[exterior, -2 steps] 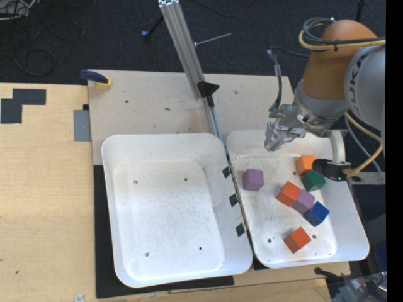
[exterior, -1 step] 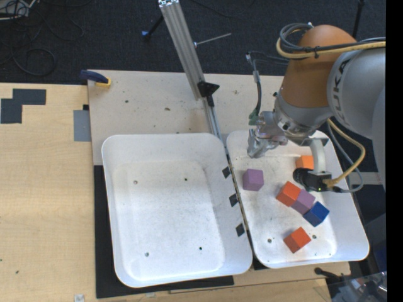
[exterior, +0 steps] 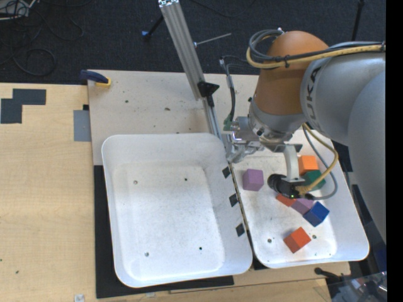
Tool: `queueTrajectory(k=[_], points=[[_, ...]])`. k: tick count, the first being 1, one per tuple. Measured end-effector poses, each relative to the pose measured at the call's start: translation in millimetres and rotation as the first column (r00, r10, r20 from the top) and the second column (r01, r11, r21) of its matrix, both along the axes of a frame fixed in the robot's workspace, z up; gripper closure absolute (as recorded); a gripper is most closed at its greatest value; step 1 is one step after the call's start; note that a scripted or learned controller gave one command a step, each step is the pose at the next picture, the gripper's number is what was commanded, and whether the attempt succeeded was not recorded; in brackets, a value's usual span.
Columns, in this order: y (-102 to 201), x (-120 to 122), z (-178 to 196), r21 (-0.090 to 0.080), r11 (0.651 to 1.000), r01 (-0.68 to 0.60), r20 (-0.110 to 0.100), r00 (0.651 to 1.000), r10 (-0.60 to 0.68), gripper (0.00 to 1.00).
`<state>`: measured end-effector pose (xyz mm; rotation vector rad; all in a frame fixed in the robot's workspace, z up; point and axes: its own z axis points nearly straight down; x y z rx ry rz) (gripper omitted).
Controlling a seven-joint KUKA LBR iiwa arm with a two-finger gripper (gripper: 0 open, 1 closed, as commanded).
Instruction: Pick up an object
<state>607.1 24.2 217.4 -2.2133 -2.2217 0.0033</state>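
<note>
Camera view: gripper (exterior: 240,145) over right bin (exterior: 272,222) rim, near purple cube (exterior: 253,179).

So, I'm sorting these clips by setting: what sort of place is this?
Likely a robotics lab: a robot arm over two white bins, coloured blocks in one, cables on the dark floor.
</note>
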Motion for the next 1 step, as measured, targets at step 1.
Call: queueTrajectory(k=[1], points=[[48.0,-14.3,15.5,0.0,1.0,-0.001,0.002,1.0,0.001,1.0]])
